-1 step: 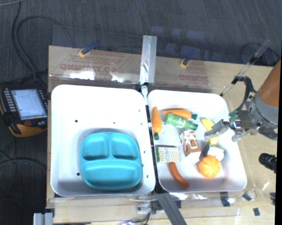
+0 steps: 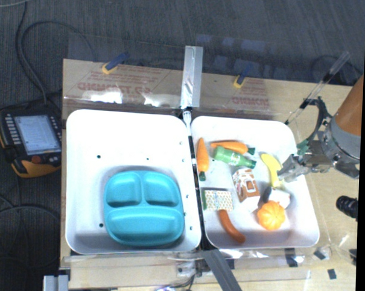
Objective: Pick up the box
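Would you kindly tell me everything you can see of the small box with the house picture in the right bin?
The box is a small carton, white with a red-brown house-like print, apparently cardboard. It looks closed and lies slightly tilted near the middle of the right bin. The green bottle lies just above it, the patterned packet to its left, the orange fruit at its lower right. Whether they touch it is unclear. The gripper sits to its right, apart from it.

Glossy white plastic bins [image 2: 129,124], matt turquoise plastic tray [image 2: 145,208], printed cardboard box [image 2: 246,184]
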`<state>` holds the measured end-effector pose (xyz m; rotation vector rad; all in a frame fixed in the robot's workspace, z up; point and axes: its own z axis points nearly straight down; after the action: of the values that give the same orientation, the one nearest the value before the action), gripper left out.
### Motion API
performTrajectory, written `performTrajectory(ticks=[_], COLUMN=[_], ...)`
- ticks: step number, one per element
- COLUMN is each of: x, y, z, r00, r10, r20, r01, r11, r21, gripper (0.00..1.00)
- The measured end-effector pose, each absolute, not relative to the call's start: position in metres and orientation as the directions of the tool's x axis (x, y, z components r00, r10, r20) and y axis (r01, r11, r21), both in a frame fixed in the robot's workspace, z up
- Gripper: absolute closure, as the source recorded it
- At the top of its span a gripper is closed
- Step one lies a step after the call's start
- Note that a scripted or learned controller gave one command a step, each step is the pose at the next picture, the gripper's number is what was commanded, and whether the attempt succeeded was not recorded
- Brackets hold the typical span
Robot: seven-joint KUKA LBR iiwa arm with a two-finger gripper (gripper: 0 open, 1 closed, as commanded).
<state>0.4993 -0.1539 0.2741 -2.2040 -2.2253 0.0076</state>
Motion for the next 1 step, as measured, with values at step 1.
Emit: performTrajectory(ticks=[1], x=[0.5287], y=[-0.1893], z=[0.19], r00=[-0.099], r10=[0.995], r20=[0.002], r01=[0.995], r11=[0.099], r21=[-0.005], gripper=[1.0])
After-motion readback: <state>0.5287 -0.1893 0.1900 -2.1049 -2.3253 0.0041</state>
